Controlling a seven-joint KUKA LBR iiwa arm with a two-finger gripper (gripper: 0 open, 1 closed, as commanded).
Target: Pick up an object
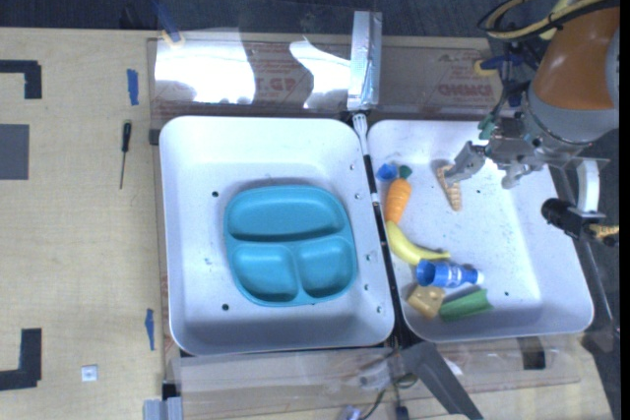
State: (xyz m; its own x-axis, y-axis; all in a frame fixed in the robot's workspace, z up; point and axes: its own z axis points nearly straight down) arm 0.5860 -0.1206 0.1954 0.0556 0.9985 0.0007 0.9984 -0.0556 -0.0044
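Observation:
My gripper [488, 170] hovers over the back of the right bin [551, 285], open, with its fingers spread apart. A small tan ribbed object [453, 195] lies on the bin floor right beside the left fingertip [459, 166], not between the fingers. Along the bin's left wall lie an orange carrot [397, 201] with a small blue piece [386, 172] behind it, and a yellow banana [407, 245]. In the front left corner sit a blue bottle [449, 274], a green object [465, 305] and a tan block [424, 300].
The left bin [187, 211] holds a blue divided plate [289, 244]. A clear plastic sheet and a metal bracket [363, 59] stand behind the bins. The arm's cables and orange band [581, 64] rise at the right. The right bin's middle and right floor are bare.

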